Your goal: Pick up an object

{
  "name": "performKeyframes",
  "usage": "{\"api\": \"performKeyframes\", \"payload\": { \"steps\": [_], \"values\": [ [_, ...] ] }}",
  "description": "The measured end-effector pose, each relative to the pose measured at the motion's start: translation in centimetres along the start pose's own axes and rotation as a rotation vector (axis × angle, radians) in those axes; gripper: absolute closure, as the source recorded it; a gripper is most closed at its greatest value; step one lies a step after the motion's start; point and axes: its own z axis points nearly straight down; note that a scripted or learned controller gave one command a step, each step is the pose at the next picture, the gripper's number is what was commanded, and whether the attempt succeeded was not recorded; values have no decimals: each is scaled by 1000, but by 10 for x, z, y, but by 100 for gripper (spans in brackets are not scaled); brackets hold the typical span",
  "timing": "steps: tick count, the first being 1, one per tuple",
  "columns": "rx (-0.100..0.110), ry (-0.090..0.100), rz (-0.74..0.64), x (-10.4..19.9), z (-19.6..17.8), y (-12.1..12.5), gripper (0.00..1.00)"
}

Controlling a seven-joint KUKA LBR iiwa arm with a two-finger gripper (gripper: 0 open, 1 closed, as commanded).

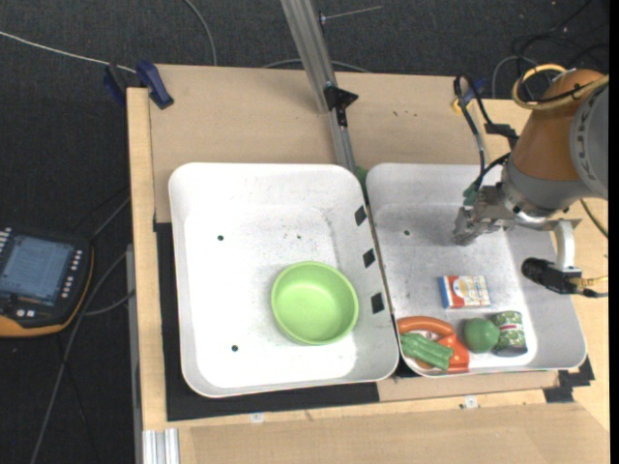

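- Claw: low over bare floor of the right bin; open or closed, cannot tell.
- Below the claw, well apart: small white card box.
- Further below, along the bin's near wall: green ball, can, orange-and-green packet.

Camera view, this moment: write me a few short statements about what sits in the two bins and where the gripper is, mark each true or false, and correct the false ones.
1. The green bowl sits in the left bin. True.
2. The gripper hangs over the left bin. False: it is over the right bin, in its upper part.
3. The small white card box lies in the right bin, nearer the camera than the gripper. True.
4. The green ball rests inside the green bowl. False: it lies in the right bin beside the green can.
5. The orange and green toy lies at the near left corner of the right bin. True.
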Motion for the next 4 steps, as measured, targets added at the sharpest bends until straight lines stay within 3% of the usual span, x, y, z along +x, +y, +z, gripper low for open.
{"api": "performKeyframes", "payload": {
  "steps": [1, 3, 4],
  "values": [
    [-2, -1, 0, -2, -43, 5, 100],
    [-4, -1, 1, -12, -166, 12, 100],
    [2, 1, -4, 50, -164, 18, 100]
  ]
}}
